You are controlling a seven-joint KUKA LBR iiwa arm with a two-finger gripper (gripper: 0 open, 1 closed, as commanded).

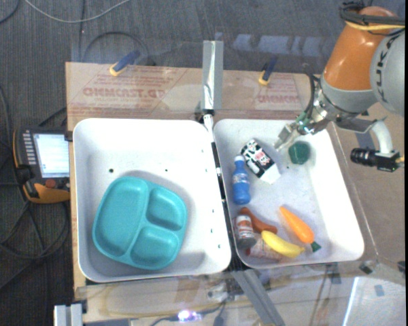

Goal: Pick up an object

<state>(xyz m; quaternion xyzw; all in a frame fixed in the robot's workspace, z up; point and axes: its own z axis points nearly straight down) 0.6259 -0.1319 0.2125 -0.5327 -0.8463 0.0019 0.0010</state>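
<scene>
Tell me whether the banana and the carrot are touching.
Cannot tell. In the camera view the banana lies right beside the carrot, with no plain gap or contact visible.

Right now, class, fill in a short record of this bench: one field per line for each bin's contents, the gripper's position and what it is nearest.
left bin: a teal divided tray
right bin: blue bottle, black and white carton, dark green round object, carrot, banana, a small bottle with a dark cap
gripper: over the right bin's far end
nearest thing: the dark green round object, just beside the fingertips
held: nothing seen between the fingers
</scene>
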